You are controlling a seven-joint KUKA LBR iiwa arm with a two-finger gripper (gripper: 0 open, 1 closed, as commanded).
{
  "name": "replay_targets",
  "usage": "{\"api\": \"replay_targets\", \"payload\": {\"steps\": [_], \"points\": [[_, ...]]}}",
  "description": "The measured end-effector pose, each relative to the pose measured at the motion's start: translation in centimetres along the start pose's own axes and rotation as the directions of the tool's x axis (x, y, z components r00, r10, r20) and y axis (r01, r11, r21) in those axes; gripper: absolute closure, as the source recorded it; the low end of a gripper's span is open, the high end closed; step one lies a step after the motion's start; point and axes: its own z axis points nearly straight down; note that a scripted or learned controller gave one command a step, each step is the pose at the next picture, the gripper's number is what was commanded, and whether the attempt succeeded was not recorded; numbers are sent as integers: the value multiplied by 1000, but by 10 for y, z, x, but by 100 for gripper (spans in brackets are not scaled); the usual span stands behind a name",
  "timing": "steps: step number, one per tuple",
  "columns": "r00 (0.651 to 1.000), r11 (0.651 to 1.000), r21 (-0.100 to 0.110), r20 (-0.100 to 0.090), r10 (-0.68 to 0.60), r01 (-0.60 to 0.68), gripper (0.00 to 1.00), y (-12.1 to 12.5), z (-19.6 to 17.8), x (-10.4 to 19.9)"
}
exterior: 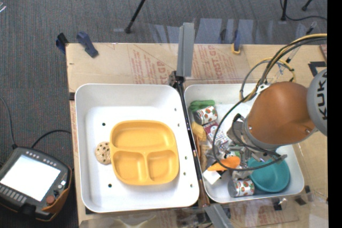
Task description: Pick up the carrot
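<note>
- Bench (pixel 133 64): cardboard-covered top carrying both bins; you can see red printed lettering on it, upside down and too faint to read.
- Arm (pixel 280 112): reaches in from your right and hangs low over the right bin, orange band uppermost. White letters "KU" read on the grey housing at the edge. Judged to be set there because the task's thing lies directly beneath.
- Left bin (pixel 91 115): white and shallow.
- Right bin (pixel 296 181): white, crowded; the arm covers most of it.
- Yellow tray (pixel 144 152): three compartments, lying mid-left bin, nothing in them.
- Teal bowl (pixel 272 176): near corner of the right bin, partly under the wrist.
- Pendant (pixel 32 181): handheld controller on the floor at lower left; screen lit, no text legible.
- Gripper (pixel 240 155): down among the clutter, just above the carrot. You cannot tell from this view whether it is released or clenched; treat nothing as held.
- Small cans: one (pixel 206 114) near the bin's far end, one (pixel 243 187) at the near wall beside the bowl. Printed wrappers, unreadable.
- Green item (pixel 202 105): far end, touching the upper can.
- Carrot (pixel 227 163): orange, lying in the right bin just left of the bowl, half hidden by the wrist hardware.
- Cookie (pixel 102 152): left bin, touching the tray's left edge.
</note>
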Motion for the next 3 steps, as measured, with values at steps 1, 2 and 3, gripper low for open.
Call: {"api": "replay_targets", "payload": {"steps": [1,2,3], "points": [[973,973,-4,-1,231,-231,0,0,1,-1],[834,834,-9,-19,551,-551,0,4,6,-5],[852,853,-17,-45,521,-522,0,11,12,14]]}}
